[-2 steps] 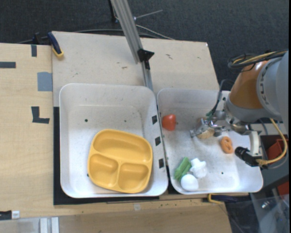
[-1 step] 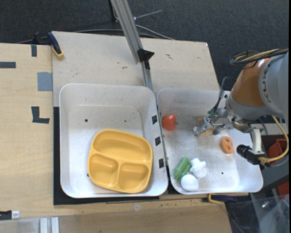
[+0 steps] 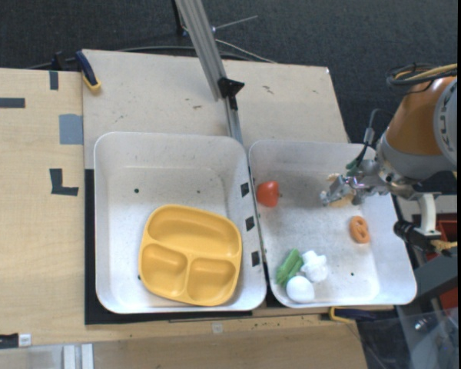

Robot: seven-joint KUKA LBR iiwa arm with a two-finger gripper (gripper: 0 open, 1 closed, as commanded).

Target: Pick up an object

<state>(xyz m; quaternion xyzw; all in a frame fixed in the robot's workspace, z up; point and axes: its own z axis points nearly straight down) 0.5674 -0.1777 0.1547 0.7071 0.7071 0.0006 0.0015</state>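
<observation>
Bins (image 3: 107, 206), two: one yellow tray (image 3: 190, 254) left; four small items right; end effector (image 3: 339, 192) grip state unclear.

red ball (image 3: 268, 193), orange piece (image 3: 359, 229), right bin (image 3: 392, 283)

Yellow tray (image 3: 190, 254) (red ball (image 3: 268, 193)).

**Tally of things on the counter**

Two white bins: left bin (image 3: 111, 206) and right bin (image 3: 384, 283). One yellow divided plate (image 3: 190, 254) lies in the left bin, toward 6 o'clock. The right bin holds five small things: one red ball (image 3: 268, 193) at 9 o'clock, one orange piece (image 3: 359, 230) at 3 o'clock, and one green piece (image 3: 289, 265), one white lumpy piece (image 3: 315, 264) and one white egg-shaped piece (image 3: 299, 288) at 6 o'clock.
</observation>
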